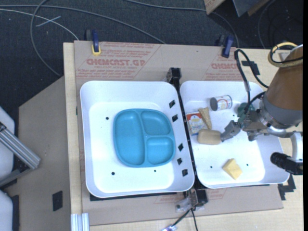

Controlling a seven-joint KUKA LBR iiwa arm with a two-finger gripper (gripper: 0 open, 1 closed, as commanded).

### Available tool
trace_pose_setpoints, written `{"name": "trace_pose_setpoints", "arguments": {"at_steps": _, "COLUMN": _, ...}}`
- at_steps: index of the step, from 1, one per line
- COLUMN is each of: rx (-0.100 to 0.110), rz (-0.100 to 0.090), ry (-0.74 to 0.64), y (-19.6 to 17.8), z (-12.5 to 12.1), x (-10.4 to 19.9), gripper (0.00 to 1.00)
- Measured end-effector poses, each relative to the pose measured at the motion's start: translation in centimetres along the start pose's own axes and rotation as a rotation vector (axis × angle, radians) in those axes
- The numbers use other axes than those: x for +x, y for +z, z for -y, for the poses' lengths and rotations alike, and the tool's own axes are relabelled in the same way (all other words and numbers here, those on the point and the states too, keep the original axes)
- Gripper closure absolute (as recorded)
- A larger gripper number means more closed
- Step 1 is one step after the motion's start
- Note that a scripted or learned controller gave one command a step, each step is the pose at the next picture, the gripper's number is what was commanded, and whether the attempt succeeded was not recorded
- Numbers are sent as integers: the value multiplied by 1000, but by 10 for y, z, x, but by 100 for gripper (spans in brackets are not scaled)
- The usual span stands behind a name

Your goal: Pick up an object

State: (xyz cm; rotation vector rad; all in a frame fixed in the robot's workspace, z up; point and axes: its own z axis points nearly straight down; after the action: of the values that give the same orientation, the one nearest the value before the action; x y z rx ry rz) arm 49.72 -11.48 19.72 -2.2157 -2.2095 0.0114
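Reaching in from the right, the grey arm (284, 100) with its orange band hangs over the right bin (255, 174), its gripper (230, 130) low near the bin's middle. Whether that claw is spread or pressed together I cannot tell, since the dark tip blurs into the hardware around it. Nothing is visibly pinched between its tips.

Just left of the gripper lies a tan rounded lump (209, 137), very close to the tip; whether they touch I cannot tell. Above the lump, a red and white packet (195, 122) sits against the bin's left wall, with a pale tan wedge (205, 118) leaning beside it. Farther back stands a small white jar with a red label (221, 102), lying on its side. Toward the front of the same bin rests a yellow block (233, 169), well apart from the other 4 items.

In the left bin (96, 177) lies a blue divided plate (144, 137) with 3 compartments, roughly centred. Both bins sit side by side on a cardboard sheet (120, 59) held by 2 blue clamps (96, 42) at the far edge.
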Motion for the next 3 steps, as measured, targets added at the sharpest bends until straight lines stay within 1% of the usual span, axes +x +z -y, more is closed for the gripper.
{"name": "trace_pose_setpoints", "arguments": {"at_steps": 1, "rx": -12, "rz": 2, "ry": -3, "y": -5, "z": -3, "x": 0, "gripper": 0}}
{"name": "trace_pose_setpoints", "arguments": {"at_steps": 2, "rx": -6, "rz": 1, "ry": -3, "y": 57, "z": -6, "x": 1, "gripper": 0}}
{"name": "trace_pose_setpoints", "arguments": {"at_steps": 3, "rx": -6, "rz": 0, "ry": -2, "y": 110, "z": -6, "x": 1, "gripper": 0}}
